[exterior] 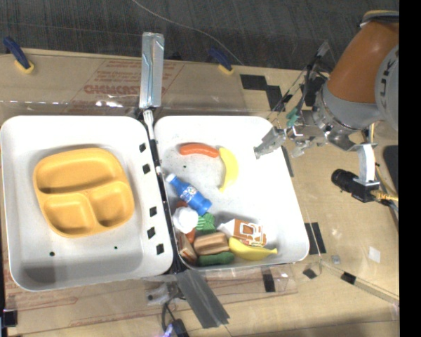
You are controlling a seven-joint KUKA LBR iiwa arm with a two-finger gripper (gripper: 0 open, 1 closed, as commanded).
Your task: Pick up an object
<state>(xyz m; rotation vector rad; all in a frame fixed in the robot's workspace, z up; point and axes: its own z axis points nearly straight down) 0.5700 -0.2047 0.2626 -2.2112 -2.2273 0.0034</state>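
Reaching from right, arm (358, 76) overhangs right bin (295, 209).

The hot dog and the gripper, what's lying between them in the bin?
In the camera view a banana lies just right of the hot dog; past it, bare bin floor runs to the gripper.

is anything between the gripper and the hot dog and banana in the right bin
Nothing visible. The gripper sits at the right bin's upper right rim. The banana and hot dog lie to its left on bare bin floor, with no other item between. The blue bottle and the pile of toys lie lower, off that line.
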